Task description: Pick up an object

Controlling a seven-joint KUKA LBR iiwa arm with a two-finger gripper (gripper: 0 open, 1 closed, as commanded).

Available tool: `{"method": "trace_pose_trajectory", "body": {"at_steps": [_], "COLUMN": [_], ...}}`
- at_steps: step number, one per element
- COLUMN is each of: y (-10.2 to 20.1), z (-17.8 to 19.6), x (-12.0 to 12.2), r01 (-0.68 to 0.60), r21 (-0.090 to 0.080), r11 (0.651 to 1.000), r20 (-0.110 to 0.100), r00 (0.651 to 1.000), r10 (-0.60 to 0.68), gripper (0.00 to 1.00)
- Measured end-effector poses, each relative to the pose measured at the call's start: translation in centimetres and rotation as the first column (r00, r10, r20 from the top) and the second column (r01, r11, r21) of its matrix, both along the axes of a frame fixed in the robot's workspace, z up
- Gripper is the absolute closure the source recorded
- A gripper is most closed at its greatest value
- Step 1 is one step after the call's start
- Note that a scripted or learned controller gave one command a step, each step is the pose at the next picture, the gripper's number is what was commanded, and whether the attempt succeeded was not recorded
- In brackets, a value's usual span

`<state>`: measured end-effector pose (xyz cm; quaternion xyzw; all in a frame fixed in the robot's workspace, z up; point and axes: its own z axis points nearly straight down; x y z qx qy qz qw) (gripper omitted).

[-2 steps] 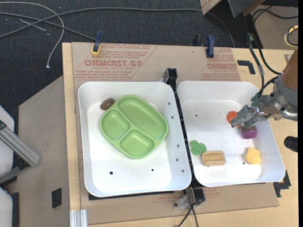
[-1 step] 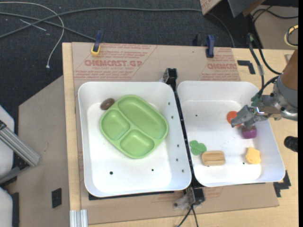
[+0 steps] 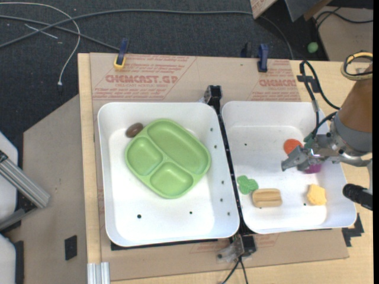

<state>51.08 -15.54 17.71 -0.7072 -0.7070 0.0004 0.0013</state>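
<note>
The gripper (image 3: 296, 158) hangs low in the right bin (image 3: 260, 114), near its right wall, with the arm (image 3: 358, 117) coming in from the right. Its grey jaws look slightly apart, pointing left, and nothing sits between them. An orange-red piece (image 3: 292, 145) lies just beside the jaw tips on the far side, and a small purple piece (image 3: 312, 168) peeks out just below the gripper body; whether either touches the jaws I cannot tell.

Judged from this, the step in hand is closing in on 1 of those 2 pieces. To do it well, the jaws should straddle 1 piece only, settle to the bin floor, and close squarely; the orange-red piece looks the clearer target, since the purple one is partly hidden under the gripper. A push from a jaw tip could slide a small piece away across the smooth floor.

Other choices in the same bin lie well apart: a green toy (image 3: 247, 185), a tan bun-like piece (image 3: 266, 197) just beside it, and a yellow block (image 3: 316, 195) near the front right corner.

The left bin (image 3: 118, 176) holds a green 3-compartment tray (image 3: 169, 157) and a small brown object (image 3: 135, 129) at the tray's far left edge. Both bins rest on a cardboard-covered worktop (image 3: 154, 76) held by 2 blue clamps (image 3: 122, 52), over dark carpet (image 3: 47, 70) with loose cables (image 3: 65, 28).
</note>
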Motion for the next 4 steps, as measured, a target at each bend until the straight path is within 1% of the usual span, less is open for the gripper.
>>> {"method": "trace_pose_trajectory", "body": {"at_steps": [1, 2, 3, 4], "y": [-1.0, -0.9, -1.0, -0.9], "z": [-5.1, -9.5, -8.2, -3.9], "x": [-0.1, -0.2, -0.1, -0.4], "r01": [0.001, 0.000, 0.001, -0.001], "r21": [0.002, 0.003, 0.000, -0.003], "r11": [1.000, 1.000, 1.000, 1.000], "r20": [-0.005, -0.005, 0.002, 0.006], "r00": [1.000, 1.000, 1.000, 1.000], "r10": [-0.001, 0.000, -0.001, 0.001], "gripper": [0.00, 0.00, 1.00, 1.00]}}
